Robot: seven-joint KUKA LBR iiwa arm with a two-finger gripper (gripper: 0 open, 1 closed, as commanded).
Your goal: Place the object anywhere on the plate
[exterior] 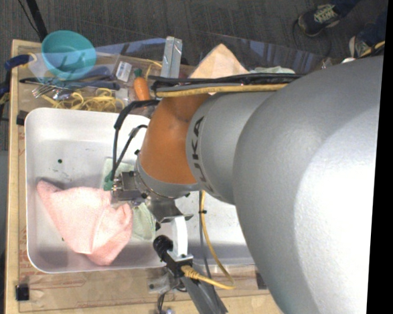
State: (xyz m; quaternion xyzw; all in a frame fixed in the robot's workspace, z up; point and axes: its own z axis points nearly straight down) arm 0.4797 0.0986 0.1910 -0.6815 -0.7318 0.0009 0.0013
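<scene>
Pink cloth (85, 220) beside grey arm (282, 172)

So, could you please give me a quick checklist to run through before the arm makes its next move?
1. Plate located: cannot tell; none is recognisable in the bin.
2. Object identified: cannot tell; a pink cloth lies in the bin, and something pale green is beside the arm.
3. Object held by the end effector: cannot tell; the arm hides it.
4. Cloth clear of the arm: not ok; they meet.
5. Bin's left part free of the arm: ok.
</scene>
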